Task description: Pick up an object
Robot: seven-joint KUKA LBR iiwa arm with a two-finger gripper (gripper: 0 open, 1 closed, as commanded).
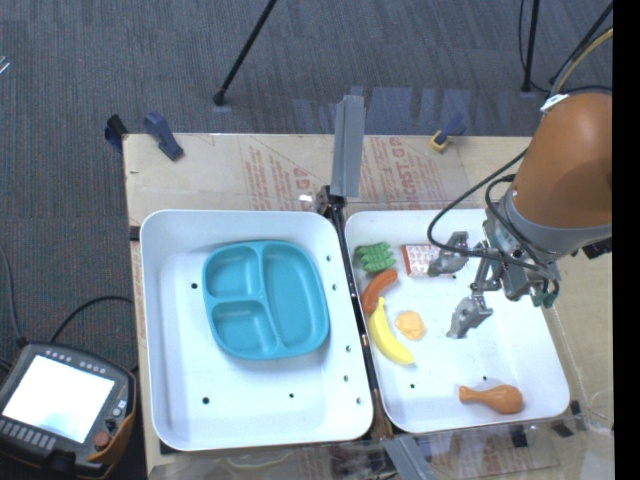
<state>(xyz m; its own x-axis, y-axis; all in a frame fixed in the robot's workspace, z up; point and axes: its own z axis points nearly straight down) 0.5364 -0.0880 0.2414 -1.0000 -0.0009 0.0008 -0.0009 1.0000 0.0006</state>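
While the end effector (463,286) hung with fingers spread and nothing between them at two o'clock from the orange piece (409,324), pickup remained undone.

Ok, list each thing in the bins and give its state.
blue divided plate: flat in the left bin, nothing on it
banana: lying in the right bin
carrot: lying, beside the banana
green vegetable: lying
red packet: lying flat
orange piece: lying flat
drumstick: lying
pincer: over the right bin, holding nothing
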